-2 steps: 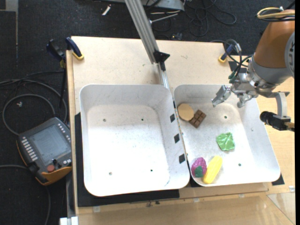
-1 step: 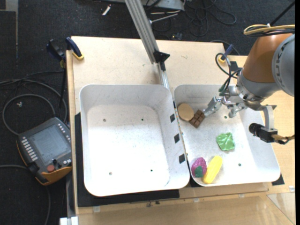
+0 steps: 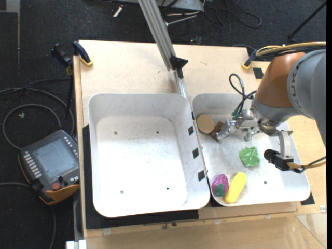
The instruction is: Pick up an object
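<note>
Near the front edge of the right bin (image 3: 290,193), a yellow banana-shaped toy (image 3: 236,187) is seen lying just beside a pink-and-green toy (image 3: 220,184) — the two appear to touch. A little farther back, a green crumpled object (image 3: 249,156) is placed toward the bin's middle. Farther still, by the left wall, a round tan disc (image 3: 205,123) is found, with a small brown block (image 3: 217,129) just beside it. The gripper (image 3: 224,133) is lowered next to that block — whether its fingers are spread or pressed together cannot be told. The left bin (image 3: 137,154) is set alongside.
</note>
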Controlling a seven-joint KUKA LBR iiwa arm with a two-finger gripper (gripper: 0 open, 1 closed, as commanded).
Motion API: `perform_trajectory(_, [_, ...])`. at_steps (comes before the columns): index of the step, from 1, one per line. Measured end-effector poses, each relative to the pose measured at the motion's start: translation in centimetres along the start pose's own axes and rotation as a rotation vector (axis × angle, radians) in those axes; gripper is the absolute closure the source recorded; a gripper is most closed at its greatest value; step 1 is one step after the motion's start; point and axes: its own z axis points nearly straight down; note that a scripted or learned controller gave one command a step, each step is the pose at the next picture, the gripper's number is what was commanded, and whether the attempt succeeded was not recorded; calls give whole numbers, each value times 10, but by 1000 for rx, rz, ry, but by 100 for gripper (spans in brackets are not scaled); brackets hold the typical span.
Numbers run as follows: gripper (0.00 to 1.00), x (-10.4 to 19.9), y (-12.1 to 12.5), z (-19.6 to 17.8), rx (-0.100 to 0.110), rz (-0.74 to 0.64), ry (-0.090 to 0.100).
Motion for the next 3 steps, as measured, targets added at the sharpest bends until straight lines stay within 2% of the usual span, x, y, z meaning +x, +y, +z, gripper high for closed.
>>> perform_trajectory(1, [100, -1, 2, -14, -7, 0, -1])
perform_trajectory(3, [100, -3, 12, -105, -12, -3, -3])
